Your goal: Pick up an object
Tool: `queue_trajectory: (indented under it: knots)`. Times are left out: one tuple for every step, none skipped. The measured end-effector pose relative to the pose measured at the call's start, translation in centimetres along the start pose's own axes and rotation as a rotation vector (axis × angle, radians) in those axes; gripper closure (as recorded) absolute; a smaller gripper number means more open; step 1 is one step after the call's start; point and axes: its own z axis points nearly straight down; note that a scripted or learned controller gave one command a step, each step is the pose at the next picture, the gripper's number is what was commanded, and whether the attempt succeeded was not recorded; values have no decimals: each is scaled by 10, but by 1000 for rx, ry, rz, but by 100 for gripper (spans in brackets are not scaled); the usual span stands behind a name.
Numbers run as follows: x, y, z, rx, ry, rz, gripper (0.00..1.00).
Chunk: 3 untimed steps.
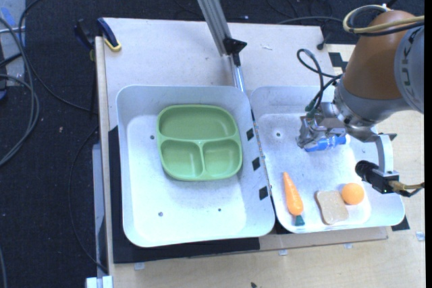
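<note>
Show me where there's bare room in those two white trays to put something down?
Left bin: a bare strip in front of the green divided plate, and another along its left side. Right bin: bare floor at the back left, behind the carrot. Its front right is crowded with the carrot, sponge, orange ball, and the gripper over a blue object.

green divided plate [200, 142] | orange carrot [292, 192] | orange ball [352, 194] | tan bread slice [331, 206] | blue object [330, 141]

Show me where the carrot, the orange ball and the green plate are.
carrot [292, 192]: camera view, middle of its orange body.
orange ball [352, 194]: camera view, centre of its top.
green plate [196, 123]: camera view, floor of its large upper compartment.
</note>
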Motion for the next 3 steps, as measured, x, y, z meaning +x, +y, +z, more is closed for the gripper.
queue_trajectory:
  knots:
    - [50,13,-11,-3,0,-1,100]
    - [109,20,-20,-2,0,-2,100]
    - [161,37,-13,-2,0,-1,100]
